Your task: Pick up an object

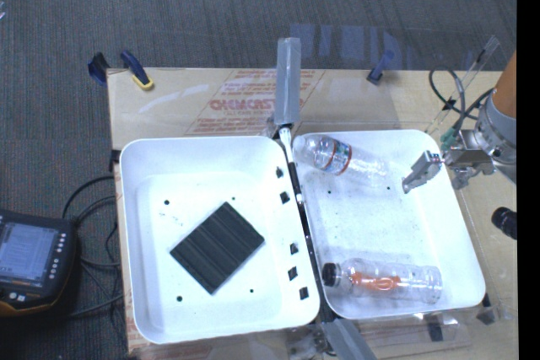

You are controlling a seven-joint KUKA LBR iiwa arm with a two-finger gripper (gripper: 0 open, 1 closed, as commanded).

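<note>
Gripper (419,174): over right white bin's (439,228) right edge, state unclear.
Bottles: clear plastic red-labelled (341,158) far-left corner; orange-labelled (384,280) near edge.
Left white bin (139,215): dark ribbed square pad (218,246), centre.

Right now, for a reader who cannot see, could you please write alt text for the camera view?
The gripper hangs over the right bin, which holds two clear plastic bottles, one near the far edge and one near the front edge. The left bin holds a dark ridged square pad.
</note>
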